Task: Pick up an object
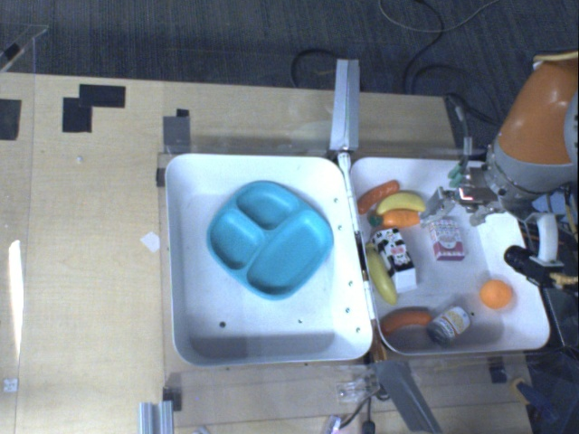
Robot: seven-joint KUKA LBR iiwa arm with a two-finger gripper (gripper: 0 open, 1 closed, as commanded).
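My gripper [460, 204] hangs over the back of the right bin [534, 333], just above a red and white packet [447, 240]. Its fingers are spread open, and I see nothing between them. To its left lie a red sausage [377, 193], a yellow banana [401, 203] and a small orange piece [401, 218]. A black and white cow-patterned box [393, 253] and a second banana [383, 276] sit by the bin's left wall. Along the front are a brown-red oblong item [408, 319], a tin can [449, 324] and an orange [496, 294].
The left bin [190, 333] holds a blue divided plate [270, 237]. A metal post [346, 107] stands at the back between the bins. Black parts of the arm [534, 265] overhang the right bin's right edge. Cables [425, 16] lie on the dark floor behind.
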